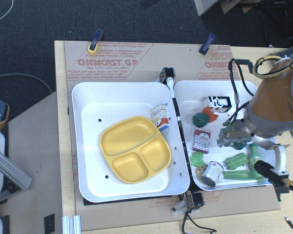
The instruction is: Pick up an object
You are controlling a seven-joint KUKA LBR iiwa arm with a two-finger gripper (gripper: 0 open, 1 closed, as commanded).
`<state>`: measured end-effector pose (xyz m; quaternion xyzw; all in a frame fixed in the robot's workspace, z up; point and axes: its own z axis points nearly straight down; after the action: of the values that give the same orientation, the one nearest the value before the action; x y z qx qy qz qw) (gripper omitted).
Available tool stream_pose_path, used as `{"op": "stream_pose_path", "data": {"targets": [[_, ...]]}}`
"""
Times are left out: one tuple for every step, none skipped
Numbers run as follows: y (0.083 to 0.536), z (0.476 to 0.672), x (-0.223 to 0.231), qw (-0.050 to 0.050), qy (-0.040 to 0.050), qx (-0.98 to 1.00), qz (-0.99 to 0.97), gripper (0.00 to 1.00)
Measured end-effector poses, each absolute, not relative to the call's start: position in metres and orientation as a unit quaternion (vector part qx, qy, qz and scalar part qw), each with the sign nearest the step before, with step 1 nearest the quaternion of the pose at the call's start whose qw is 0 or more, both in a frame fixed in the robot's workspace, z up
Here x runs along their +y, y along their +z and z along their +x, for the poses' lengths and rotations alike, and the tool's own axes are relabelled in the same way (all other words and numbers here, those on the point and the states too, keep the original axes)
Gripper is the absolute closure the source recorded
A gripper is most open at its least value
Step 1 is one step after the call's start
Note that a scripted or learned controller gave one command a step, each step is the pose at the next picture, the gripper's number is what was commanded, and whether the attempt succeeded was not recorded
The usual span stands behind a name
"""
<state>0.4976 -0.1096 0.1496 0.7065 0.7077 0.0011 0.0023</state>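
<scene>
We see the counter [63, 130] carrying two white bins side by side. The left bin [88, 106] holds a yellow divided plate [134, 149], lying flat, and a small carton [159, 116] just beside the plate's upper right edge, near the bin's right wall. The right bin [185, 94] has the clutter: a black-and-white piece [219, 102] at the back, a dark green lump [201, 119] touching an orange bit [212, 115], a red packet [201, 140] in the middle, a light green bit [197, 159] below it, a white cup [211, 172] tipped on its side at the front wall, and green pieces [240, 167] at front right. The claw [230, 136] sits low over the right bin, between the red packet and the green pieces. We can't tell how it stands, and we see nothing held in it.
</scene>
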Motion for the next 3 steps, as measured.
{"op": "stream_pose_path", "data": {"targets": [[0.193, 0.495, -0.111, 0.002, 0.0011, 0.708, 0.707, 1.0], [0.227, 0.496, -0.111, 0.003, 0.0014, 0.708, 0.707, 1.0], [0.216, 0.537, -0.078, 0.002, 0.0012, 0.709, 0.705, 1.0]]}}
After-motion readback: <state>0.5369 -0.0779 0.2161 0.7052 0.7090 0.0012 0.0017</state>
